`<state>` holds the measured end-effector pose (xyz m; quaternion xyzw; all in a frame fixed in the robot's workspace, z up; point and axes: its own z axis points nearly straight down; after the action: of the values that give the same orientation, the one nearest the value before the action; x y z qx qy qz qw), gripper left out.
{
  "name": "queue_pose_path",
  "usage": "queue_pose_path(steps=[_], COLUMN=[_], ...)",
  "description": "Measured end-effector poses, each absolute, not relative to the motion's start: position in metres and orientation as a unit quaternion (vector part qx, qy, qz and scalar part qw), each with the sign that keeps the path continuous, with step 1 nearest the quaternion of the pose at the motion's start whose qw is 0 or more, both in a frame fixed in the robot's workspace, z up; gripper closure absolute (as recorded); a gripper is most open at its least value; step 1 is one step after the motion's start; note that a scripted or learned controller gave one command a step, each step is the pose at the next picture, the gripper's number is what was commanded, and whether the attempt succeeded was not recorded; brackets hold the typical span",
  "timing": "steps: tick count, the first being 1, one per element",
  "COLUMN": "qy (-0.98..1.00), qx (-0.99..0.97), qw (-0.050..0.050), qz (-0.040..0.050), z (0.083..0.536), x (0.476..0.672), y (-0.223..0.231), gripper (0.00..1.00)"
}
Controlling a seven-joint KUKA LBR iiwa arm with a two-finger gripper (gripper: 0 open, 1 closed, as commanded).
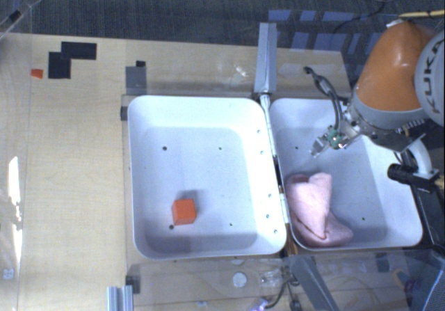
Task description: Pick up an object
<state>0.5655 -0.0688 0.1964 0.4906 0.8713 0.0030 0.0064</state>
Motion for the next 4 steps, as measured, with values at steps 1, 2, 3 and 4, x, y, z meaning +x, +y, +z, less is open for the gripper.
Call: queue_pose_path(steps=[1,2,3,4], qy=[0.871,0.867,0.867,0.867], qx=[0.491,0.499,0.498,0.498], qw=[0.006,0.005,0.008,0.008], qz=[0.0029,0.0020,0.0040,0.0040], z=[0.196,0.095,0.107,0.107], x=[0.565,0.556,0.560,0.559], y=[-0.069,-0.125,-0.124,-0.124], gripper=[0.00,0.00,1.00,0.00])
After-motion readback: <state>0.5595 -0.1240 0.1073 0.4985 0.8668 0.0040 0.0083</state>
